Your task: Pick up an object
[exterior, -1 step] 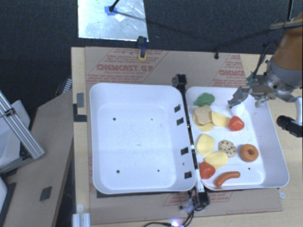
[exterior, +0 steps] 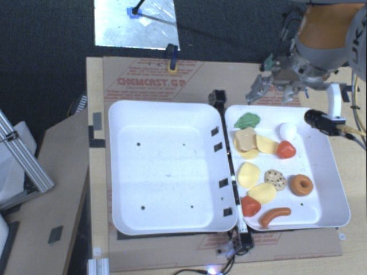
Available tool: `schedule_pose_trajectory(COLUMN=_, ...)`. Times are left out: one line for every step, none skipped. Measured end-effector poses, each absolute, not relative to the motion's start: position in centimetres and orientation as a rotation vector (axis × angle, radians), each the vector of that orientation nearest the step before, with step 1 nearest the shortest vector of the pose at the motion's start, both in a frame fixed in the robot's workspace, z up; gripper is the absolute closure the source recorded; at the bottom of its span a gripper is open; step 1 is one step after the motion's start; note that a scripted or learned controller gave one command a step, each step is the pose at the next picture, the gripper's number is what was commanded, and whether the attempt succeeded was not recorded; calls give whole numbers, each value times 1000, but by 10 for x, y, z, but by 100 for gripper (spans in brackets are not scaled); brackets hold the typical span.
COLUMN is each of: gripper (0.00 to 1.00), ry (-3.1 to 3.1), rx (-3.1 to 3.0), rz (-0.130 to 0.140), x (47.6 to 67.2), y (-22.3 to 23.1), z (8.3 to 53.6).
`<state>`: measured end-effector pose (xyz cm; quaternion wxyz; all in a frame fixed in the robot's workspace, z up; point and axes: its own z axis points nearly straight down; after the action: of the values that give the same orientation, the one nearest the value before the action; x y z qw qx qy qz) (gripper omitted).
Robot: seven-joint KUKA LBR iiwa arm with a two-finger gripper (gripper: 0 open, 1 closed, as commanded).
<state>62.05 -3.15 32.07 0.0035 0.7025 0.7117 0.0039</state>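
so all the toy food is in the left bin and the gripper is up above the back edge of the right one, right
Not quite: the toy food is in the right bin, not the left bin. The rest holds: the gripper is above the right bin's back edge, as the camera view shows.

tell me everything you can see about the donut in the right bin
The donut is a small ring, brown and glossy like toy plastic, with a hole through its middle. It lies flat on the floor of the right bin, near that bin's right side. A speckled cookie sits just left of it, apart from it.
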Motion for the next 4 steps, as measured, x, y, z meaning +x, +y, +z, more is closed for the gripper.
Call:
schedule_pose_trajectory(gripper=100, ry=2227, rx=2210, rz=7, x=619, y=-37, z=327)
schedule_pose_trajectory(gripper=100, ry=2229, rx=2208, rz=9, x=671, y=23, z=335)
schedule_pose_trajectory(gripper=100, ry=2228, rx=2211, rz=8, x=669, y=66, z=383)
schedule_pose_trajectory(gripper=100, ry=2228, rx=2212, rz=7, x=669, y=118, z=406)
